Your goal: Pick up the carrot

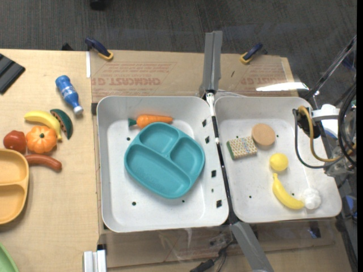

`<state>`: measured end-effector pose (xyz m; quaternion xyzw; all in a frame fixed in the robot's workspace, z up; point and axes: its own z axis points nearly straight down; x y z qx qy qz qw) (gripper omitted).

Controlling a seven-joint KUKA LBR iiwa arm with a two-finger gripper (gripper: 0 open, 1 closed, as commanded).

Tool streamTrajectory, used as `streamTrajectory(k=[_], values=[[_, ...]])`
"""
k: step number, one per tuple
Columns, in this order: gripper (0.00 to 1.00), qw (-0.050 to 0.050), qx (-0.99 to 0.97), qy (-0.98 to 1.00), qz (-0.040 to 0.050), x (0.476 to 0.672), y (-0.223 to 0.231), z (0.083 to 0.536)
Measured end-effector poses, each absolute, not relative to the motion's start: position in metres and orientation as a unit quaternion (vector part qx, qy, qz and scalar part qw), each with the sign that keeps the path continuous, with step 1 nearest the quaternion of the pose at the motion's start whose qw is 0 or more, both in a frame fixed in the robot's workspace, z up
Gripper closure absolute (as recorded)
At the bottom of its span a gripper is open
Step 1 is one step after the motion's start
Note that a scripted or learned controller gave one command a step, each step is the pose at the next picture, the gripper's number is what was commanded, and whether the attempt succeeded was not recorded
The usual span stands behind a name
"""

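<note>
The carrot (152, 119) is orange with a small green top at its left end. It lies flat near the far wall of the left bin (110, 169), lengthwise from left to right. Its near side is against the far rim of a teal divided plate (164, 160), which takes up the middle of that bin. Nothing is on top of the carrot.
The right bin (249, 205) holds a speckled sponge (241, 147), a tan disc (263, 135), a lemon (278, 162), a banana (286, 195) and a white lump (311, 198). Black cables (311, 146) loop over its right wall. Toy food and a blue bottle (68, 94) lie on the bench at left.
</note>
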<state>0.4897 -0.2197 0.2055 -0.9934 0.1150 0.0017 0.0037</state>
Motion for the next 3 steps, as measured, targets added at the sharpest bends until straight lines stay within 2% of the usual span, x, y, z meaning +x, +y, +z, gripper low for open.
streamTrajectory(k=[1, 2, 3], values=[[0.00, 0.004, -0.993, 0.115, 0.0015, 0.490, -0.220, 0.206], [0.00, 0.003, -0.995, 0.102, 0.0028, 0.490, -0.171, 0.139], [0.00, 0.003, -0.993, 0.121, 0.0023, 0.485, -0.107, 0.232]])
